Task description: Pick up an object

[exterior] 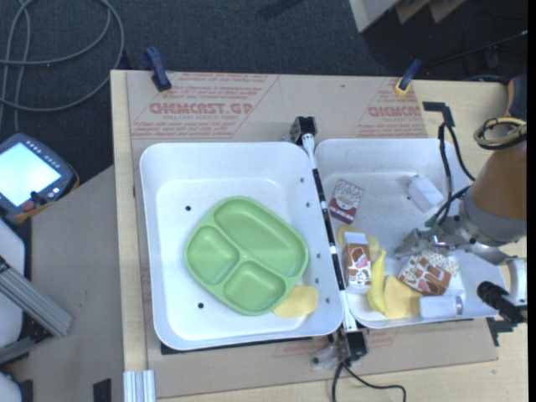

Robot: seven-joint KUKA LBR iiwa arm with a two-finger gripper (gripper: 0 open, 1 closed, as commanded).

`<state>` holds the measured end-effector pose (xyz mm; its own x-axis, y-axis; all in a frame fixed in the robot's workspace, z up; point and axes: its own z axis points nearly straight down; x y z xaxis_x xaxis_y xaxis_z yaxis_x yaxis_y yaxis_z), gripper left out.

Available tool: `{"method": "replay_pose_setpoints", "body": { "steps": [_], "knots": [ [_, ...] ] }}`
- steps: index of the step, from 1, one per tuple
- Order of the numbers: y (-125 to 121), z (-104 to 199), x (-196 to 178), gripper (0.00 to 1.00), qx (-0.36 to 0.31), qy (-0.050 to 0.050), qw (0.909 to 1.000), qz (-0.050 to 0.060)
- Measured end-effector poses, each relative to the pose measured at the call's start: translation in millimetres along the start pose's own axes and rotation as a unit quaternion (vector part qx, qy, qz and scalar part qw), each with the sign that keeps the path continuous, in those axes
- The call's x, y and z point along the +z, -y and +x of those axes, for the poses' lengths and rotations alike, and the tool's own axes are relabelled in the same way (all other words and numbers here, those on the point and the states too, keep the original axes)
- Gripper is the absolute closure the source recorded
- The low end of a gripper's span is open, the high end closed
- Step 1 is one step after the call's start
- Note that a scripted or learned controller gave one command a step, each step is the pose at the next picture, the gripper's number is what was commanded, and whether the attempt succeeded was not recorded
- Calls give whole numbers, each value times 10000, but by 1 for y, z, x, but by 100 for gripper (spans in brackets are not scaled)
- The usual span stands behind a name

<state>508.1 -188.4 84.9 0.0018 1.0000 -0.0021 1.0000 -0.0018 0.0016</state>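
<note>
**Ana:** Two white bins sit side by side on the surface (251, 99). The left bin (163, 224) holds a green divided plate (245, 254), with a pale yellow piece (297, 302) just beside the plate's lower right edge. The right bin (377, 153) is crowded. A small red and white packet (346, 200) lies near the top. Lower down sit a carton with a printed label (358, 262), a yellow banana-like shape (381, 285) touching it, a patterned orange and white packet (429, 273) and a white piece (440, 306).

**Ben:** Where is the robot?

**Ana:** The arm (502, 195) reaches in from the right. Its hand (425, 239) is just above the patterned packet, which looks like the likeliest thing to pick.

**Ben:** Is the hand spread or pinching anything?

**Ana:** That cannot be told. The metal parts blur together against the bin, and nothing can be seen held.

**Ben:** What might go wrong?

**Ana:** The packet looks flat and slick, so the hand may slide off it or close on nothing. The items are packed close together, so a descent could nudge the banana shape or the white piece, or catch two things at once. The bin wall is near as well.

**Ben:** Anything else hard to see?

**Ana:** The arm covers the bin's right side, and a whitish object (425, 193) near the top is too washed out to name.
</note>
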Motion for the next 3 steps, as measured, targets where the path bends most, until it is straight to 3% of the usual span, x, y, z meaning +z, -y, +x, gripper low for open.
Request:
{"method": "replay_pose_setpoints", "body": {
  "steps": [1, 2, 3],
  "knots": [
    [-49, 91, -24, 0, -16, -11, 10000, 0],
    [-13, 95, 1, 0, -7, -14, 10000, 17],
    [16, 97, 0, 0, -4, -16, 10000, 15]
  ]
}}
